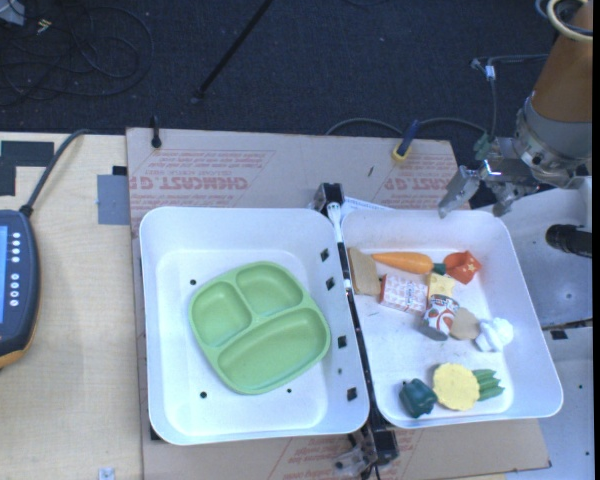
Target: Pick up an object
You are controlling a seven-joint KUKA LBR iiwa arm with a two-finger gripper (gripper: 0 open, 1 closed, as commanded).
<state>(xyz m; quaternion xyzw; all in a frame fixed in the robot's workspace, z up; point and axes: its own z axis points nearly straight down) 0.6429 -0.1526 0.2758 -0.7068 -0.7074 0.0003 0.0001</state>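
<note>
The right bin [525, 298] holds several small items: an orange carrot [405, 262], a red pepper-like piece [463, 265], a printed packet [403, 292], a yellow box [441, 288], a brown and white can [448, 320], a white lump [495, 334], a yellow round piece with green leaves [456, 386] and a dark teal piece [417, 398]. My gripper [480, 194] hangs above the far right rim of that bin, well clear of the items. Its two fingers stand apart and open, with nothing between them.
A green divided plate [260, 325] lies in the left bin [165, 268]. A tan flat piece [362, 271] leans by the divider between the bins. A teach pendant [2, 278] sits at the far left, and cables run across the dark floor behind.
</note>
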